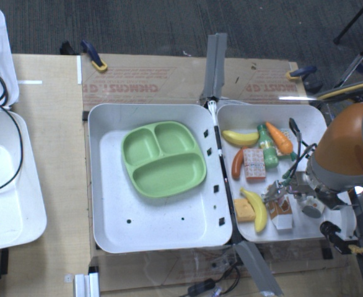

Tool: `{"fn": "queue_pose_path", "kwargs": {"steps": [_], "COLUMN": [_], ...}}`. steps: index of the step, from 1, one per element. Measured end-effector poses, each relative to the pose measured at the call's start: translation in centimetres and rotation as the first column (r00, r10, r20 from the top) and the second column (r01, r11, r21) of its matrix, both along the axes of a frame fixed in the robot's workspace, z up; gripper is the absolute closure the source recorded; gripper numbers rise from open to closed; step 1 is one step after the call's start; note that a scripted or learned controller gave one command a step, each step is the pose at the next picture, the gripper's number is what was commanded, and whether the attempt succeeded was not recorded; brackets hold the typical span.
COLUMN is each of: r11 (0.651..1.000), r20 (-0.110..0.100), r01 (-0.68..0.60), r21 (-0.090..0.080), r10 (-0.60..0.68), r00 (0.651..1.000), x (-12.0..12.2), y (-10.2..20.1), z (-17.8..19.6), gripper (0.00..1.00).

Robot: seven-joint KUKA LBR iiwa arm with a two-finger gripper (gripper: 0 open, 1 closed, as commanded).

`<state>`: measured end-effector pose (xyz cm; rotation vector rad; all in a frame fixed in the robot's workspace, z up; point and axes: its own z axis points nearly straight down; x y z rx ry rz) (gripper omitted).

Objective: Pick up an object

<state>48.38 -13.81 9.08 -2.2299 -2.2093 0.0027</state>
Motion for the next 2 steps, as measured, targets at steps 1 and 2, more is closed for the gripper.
{"fn": "queue_pose_path", "kwargs": {"steps": [1, 2], "r11": [1.0, 0.999], "r20": [0.0, 0.001], "r01": [0.004, 0.047], "r21": [0.0, -0.002], "r10": [-0.004, -0.047], "r00": [1.0, 0.999], "x": [0.0, 1.7], "y": [-0.1, 10.1], "z": [0.9, 12.8], "gripper": [1.0, 1.0]}}
